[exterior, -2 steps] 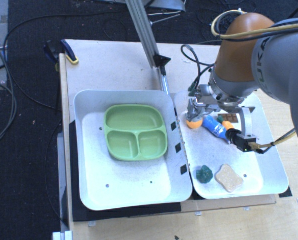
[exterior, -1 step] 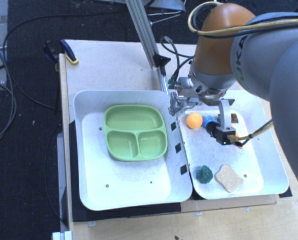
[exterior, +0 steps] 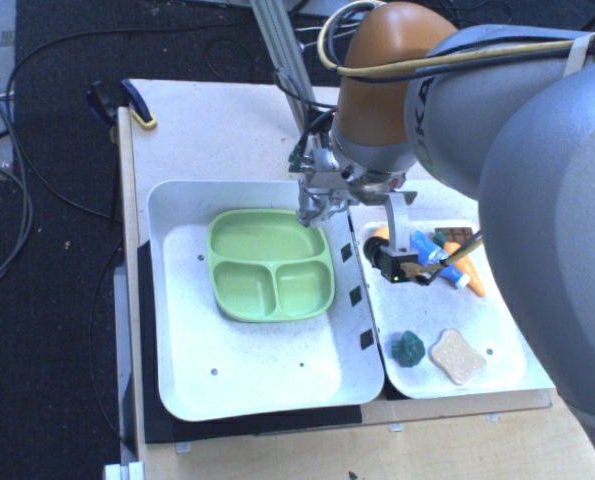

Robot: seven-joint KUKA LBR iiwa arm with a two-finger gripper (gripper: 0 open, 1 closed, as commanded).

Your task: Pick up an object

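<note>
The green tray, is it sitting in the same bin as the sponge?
No. The green tray lies in the left bin, while the sponge lies in the right bin.

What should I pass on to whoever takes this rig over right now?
Tool: low over the far right corner of the green divided plate in the left bin; nothing visibly held.
Right bin: a cluster of small toys at the far end, a teal lump and a tan bread-like piece at the near end.
Done: nothing lifted yet.
Left: get a grasp on one object, probably the plate's rim, and raise it.
</note>
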